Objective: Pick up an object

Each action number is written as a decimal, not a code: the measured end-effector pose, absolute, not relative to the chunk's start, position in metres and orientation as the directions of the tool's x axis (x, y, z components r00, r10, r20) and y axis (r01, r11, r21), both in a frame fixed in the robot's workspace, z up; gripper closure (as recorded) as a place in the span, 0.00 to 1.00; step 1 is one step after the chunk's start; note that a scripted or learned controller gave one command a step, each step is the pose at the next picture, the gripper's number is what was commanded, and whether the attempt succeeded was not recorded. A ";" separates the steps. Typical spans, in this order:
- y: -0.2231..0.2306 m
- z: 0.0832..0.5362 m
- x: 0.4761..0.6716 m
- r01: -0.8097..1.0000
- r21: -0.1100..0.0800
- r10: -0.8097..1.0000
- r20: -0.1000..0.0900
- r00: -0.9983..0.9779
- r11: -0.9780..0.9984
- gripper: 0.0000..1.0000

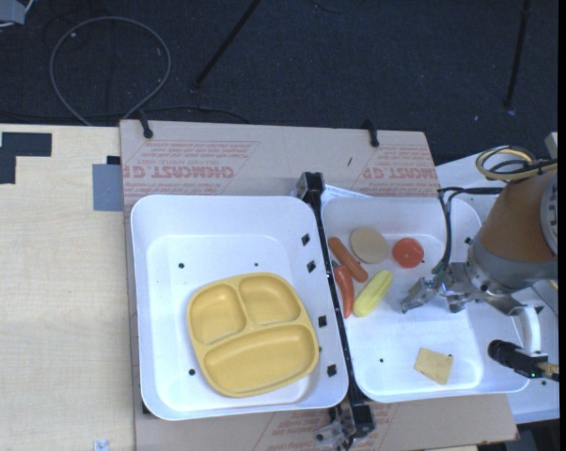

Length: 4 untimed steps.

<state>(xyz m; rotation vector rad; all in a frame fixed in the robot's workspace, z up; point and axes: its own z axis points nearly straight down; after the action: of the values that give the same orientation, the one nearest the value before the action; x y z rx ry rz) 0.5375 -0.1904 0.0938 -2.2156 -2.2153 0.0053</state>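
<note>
The right bin [386, 383] holds two orange carrots [347, 259], a yellow corn cob [372, 292], a round beige cookie [369, 245], a red tomato [408, 252] and a tan cheese wedge [434, 365]. My gripper [420, 296] hangs low over the right part of this bin, just right of the corn cob and below the tomato. The arm's orange band [515, 222] rises behind it at the right edge. Nothing shows between the fingers.
The left bin [156, 252] carries a yellow divided plate [253, 333]. A black divider [325, 289] separates the two bins. Cardboard lies under both bins, and cables run along the right side near the arm.
</note>
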 end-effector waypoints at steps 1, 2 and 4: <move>-0.190 0.087 0.537 1.000 -0.005 1.000 0.002 0.003 -0.003 0.00; -0.191 0.099 0.538 1.000 -0.003 1.000 0.002 0.006 -0.006 1.00; -0.194 0.204 0.540 1.000 0.004 1.000 -0.001 -0.002 0.002 1.00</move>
<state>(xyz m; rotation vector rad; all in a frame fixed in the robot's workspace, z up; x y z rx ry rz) 0.5397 -0.1937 0.2037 -2.2223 -2.2261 -0.0033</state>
